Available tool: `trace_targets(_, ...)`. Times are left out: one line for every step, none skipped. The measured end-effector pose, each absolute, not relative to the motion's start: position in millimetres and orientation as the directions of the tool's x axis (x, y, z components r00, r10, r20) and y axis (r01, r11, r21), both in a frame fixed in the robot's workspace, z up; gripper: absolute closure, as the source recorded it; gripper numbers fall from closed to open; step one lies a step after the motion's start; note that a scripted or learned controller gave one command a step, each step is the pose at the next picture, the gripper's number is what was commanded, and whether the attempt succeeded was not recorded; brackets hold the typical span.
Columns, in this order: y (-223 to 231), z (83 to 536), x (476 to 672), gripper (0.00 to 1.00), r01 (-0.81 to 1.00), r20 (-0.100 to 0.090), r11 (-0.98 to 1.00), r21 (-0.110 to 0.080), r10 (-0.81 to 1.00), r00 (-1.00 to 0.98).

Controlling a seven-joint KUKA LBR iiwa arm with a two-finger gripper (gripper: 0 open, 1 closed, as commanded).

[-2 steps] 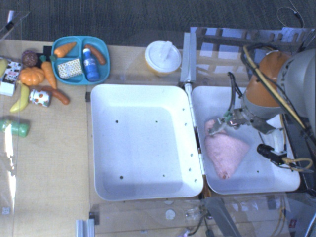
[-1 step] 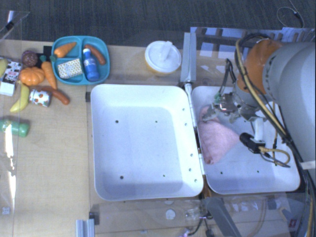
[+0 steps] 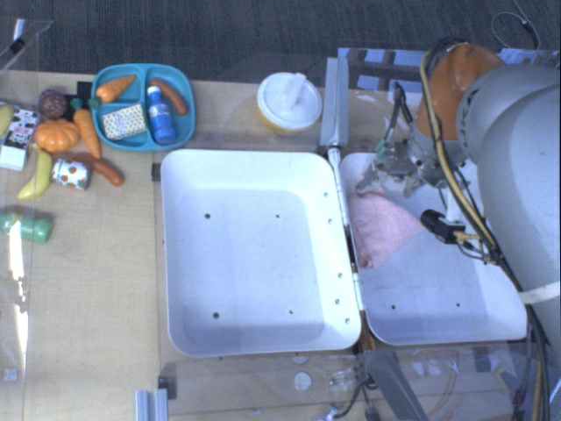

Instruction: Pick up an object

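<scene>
— Where's the thing to pick?

— The pink cloth [image 3: 382,224] lies in the right bin [image 3: 438,318], against its left wall. The pincer [image 3: 399,172] hangs just above it; how wide, I cannot tell.

— Risk?

— Soft cloth could slip free, and that wall crowds one side. Rightward there's open floor.

The arm [image 3: 508,147] covers the right bin's [image 3: 438,314] far right corner and runs off the right edge. The end effector [image 3: 399,169] is too dark and tangled in cables to read. The yellow toy [image 3: 7,117] is cut off at the left edge.
</scene>
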State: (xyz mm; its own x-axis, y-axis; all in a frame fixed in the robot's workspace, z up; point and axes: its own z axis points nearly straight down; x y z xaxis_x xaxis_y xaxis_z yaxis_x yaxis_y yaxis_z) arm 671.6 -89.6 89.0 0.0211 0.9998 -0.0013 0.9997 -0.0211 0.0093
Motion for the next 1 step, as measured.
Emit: trace_targets(-103.2,90.4,598.8,0.0,0.99,-0.003,0.139,0.013,0.99,-0.139)
